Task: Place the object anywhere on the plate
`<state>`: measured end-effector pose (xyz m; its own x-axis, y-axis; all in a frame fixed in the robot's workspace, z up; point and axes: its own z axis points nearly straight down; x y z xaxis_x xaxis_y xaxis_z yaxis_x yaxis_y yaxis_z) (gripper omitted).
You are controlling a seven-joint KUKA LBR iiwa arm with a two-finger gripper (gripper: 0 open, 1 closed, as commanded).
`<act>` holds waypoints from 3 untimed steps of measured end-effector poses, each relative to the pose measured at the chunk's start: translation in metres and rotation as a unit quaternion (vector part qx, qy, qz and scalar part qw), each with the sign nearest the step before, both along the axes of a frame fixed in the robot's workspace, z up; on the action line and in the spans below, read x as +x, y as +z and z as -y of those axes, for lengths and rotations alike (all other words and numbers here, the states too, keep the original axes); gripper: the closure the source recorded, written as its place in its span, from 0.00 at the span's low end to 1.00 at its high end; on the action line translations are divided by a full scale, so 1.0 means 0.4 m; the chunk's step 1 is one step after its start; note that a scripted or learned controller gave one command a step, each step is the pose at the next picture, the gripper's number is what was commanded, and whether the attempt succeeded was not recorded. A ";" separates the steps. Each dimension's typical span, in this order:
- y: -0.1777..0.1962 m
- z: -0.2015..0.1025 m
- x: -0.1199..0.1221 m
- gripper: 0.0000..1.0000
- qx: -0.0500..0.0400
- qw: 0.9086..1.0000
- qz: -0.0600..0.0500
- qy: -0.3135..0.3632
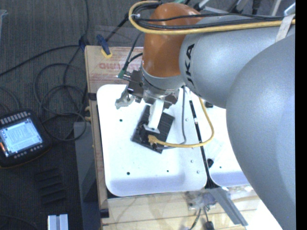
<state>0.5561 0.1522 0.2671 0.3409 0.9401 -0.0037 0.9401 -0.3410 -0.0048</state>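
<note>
My gripper (125, 97) hangs low over the far left part of the left white bin (144, 176), under the arm's orange band (165, 37). The grey arm reaches in from the right and hides the far side of this bin and most of the right bin (225, 174). I see nothing held at the gripper. The part of the left bin's floor that shows is bare white with a few small dark dots.
A wooden bench edge (103, 63) with a printed label runs behind the left bin. A handheld control pendant (19, 138) lies on the floor at the left among black cables. A yellow cable loops above the arm.
</note>
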 end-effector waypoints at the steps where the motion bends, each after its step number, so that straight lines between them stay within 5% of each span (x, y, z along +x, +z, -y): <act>1: 0.154 -0.102 0.047 0.00 0.002 0.940 0.000 0.340; 2: 0.022 -0.054 -0.039 0.00 0.002 0.945 -0.001 0.328; 3: 0.183 0.137 -0.059 0.00 0.002 0.842 0.001 0.540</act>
<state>0.5325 0.0975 0.3404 -0.7124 0.7018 0.0000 0.7018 0.7124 -0.0019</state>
